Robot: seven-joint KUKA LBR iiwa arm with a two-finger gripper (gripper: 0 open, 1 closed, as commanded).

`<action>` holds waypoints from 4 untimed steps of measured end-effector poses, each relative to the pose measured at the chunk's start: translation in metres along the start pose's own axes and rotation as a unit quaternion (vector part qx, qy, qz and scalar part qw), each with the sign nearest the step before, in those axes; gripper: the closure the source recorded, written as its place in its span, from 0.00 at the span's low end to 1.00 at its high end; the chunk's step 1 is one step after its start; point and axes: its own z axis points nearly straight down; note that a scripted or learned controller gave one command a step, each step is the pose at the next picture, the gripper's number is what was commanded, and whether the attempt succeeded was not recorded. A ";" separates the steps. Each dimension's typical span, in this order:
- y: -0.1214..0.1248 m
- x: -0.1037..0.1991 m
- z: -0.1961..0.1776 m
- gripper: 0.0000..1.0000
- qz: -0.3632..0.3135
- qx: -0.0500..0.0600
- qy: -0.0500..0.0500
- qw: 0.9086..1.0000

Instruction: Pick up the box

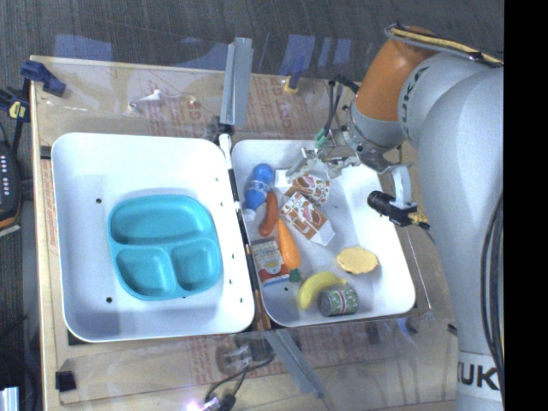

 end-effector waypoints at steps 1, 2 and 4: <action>-0.036 0.003 0.033 0.00 -0.027 -0.013 -0.006 1.000; -0.096 0.039 0.036 0.00 -0.108 -0.021 -0.013 0.994; 0.013 0.026 0.037 0.00 0.074 -0.015 -0.007 0.997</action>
